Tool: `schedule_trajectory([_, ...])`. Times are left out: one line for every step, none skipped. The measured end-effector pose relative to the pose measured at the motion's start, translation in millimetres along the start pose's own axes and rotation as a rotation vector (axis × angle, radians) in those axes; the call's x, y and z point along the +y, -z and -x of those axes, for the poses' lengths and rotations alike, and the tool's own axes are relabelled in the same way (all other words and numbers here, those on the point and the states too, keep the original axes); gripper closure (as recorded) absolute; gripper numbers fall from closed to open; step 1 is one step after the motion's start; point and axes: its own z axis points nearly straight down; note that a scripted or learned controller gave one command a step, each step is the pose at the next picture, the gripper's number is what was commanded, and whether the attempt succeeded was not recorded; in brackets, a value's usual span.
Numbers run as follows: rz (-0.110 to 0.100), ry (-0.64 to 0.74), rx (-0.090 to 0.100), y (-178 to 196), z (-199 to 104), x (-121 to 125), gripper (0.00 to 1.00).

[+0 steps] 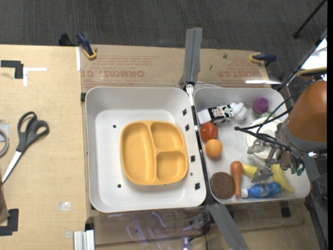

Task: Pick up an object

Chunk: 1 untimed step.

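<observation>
Inside the left bin (pixel 99 155) lies a yellow divided plate (pixel 154 152).

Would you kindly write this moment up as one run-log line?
gripper: low in right bin, over banana | grasp: unconfirmed | left bin: yellow divided plate | near gripper: blue bottle, carrot

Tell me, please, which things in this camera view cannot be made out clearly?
- End effector: low over the right bin; cables and wrist hardware clutter it, so its grip state is unreadable.
- Banana: partly covered by the end effector.
- Blue bottle: label too small to read.
- Carton: print too small to read.
- Arm: cut off by the right edge.
</observation>
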Motion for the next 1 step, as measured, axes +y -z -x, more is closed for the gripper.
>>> schedule_trajectory([0.0, -0.155, 0.013, -5.6, 101.3, 65.7, 0.0])
